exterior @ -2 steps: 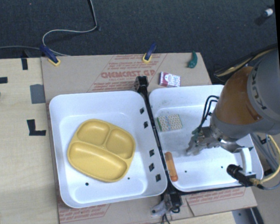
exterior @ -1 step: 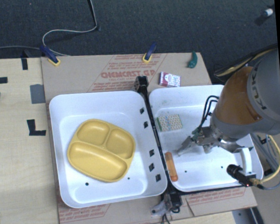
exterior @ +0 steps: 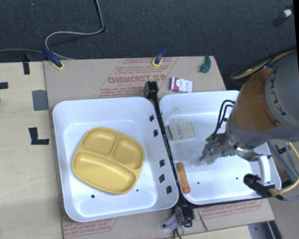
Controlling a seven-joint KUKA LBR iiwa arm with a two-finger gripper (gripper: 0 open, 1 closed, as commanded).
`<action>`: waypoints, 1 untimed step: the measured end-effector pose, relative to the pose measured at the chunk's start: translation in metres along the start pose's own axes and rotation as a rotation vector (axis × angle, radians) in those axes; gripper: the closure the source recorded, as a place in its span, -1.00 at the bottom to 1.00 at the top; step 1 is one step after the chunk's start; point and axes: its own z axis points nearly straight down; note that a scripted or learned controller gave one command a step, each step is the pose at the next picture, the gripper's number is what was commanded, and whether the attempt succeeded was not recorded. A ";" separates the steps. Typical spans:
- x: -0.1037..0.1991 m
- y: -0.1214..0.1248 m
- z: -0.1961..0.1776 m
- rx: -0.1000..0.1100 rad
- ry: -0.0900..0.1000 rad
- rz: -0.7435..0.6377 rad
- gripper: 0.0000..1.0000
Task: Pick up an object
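1. The arm point(exterior: 273, 105) comes in from the right, and its grey body covers the right bin's far-right side. The orange band point(exterior: 254, 102) sits above the wrist, facing the camera.
2. The wrist is bent down and left. The gripper point(exterior: 211, 153) points at the floor of the right bin point(exterior: 200, 104), about mid-bin and low over it. I can't tell whether it touches.
3. Jaw state: can't tell from this angle, since the tip reads as one grey mass.
4. Pick candidates in the right bin:
   - A speckled pad point(exterior: 181, 130) lies flat, up and left of the gripper, near it but apart.
   - An orange stick point(exterior: 182, 177) lies along the bin's left wall, down and left of the gripper, also apart.
5. The left bin point(exterior: 94, 199) holds a yellow divided tray point(exterior: 108, 159) with three compartments. It lies flat, roughly centred and turned at an angle.
6. Writing: the cardboard sheet point(exterior: 83, 80) under both bins reads "CHEMCAST GP" in red. Smaller red print below it and along the front edge is unreadable.
7. A small red-and-white packet point(exterior: 180, 84) lies on the cardboard just behind the right bin. Its print is too small to read.
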 end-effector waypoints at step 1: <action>0.001 0.000 -0.009 0.001 0.002 -0.002 1.00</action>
